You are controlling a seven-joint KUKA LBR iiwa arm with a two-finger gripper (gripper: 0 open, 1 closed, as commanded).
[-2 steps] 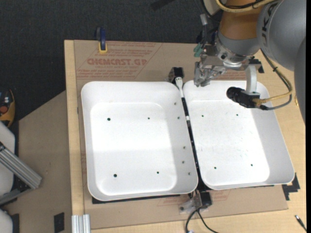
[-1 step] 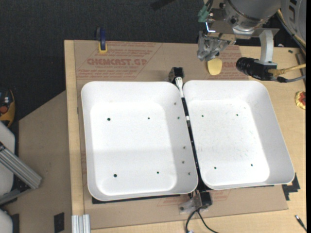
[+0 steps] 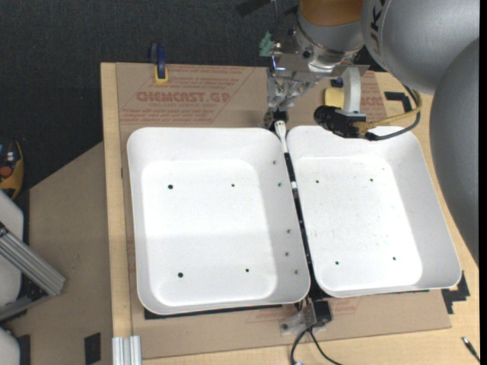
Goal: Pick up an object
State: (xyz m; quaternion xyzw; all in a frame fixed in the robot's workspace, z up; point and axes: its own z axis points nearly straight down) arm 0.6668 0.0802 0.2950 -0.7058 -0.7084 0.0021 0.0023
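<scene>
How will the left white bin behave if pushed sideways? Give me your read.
The left bin looks shallow and thin-walled, so probably light and apt to slide on the cardboard sheet. Its rim may flex rather than stay stiff. It meets the right bin along one edge, so a push would likely shift both.

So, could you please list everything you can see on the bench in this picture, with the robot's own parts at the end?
White bins: two, side by side; left bin, right bin.
Brown board: one, printed with red lettering, under the bins.
Clamp: one, blue and yellow, at the board's far left edge.
Metal rail: one, grey, at the view's left edge.
Cable: one, black, at the near edge between the bins.
Arm: one, grey with orange band, from the right.
Claw: one, over the far end of the seam between the bins.
</scene>
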